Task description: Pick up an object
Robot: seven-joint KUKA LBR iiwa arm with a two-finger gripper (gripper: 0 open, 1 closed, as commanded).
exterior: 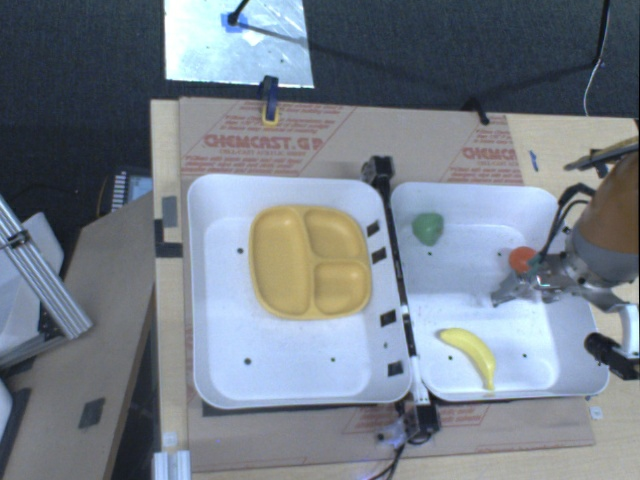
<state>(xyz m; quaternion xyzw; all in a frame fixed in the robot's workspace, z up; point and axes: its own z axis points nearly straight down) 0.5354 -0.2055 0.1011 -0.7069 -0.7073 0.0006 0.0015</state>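
In the right bin (470, 383) lie three objects: a green round piece (428, 228) at the back left, a yellow banana (471, 353) at the front, and a small orange-red ball (521, 259) towards the right. My gripper (512, 290) reaches in from the right, low over the bin floor. It sits just in front of the orange-red ball, close to it or touching it. The ball lies beside the gripper, not inside it. The banana is a short way off, to the front left of the gripper.
The left bin (220, 368) holds a yellow divided plate (308, 261). A black divider with clips (392, 298) runs between the bins. The grey arm with its orange band (610, 218) hangs over the right bin's right wall. Cardboard (300, 138) lies under both bins.
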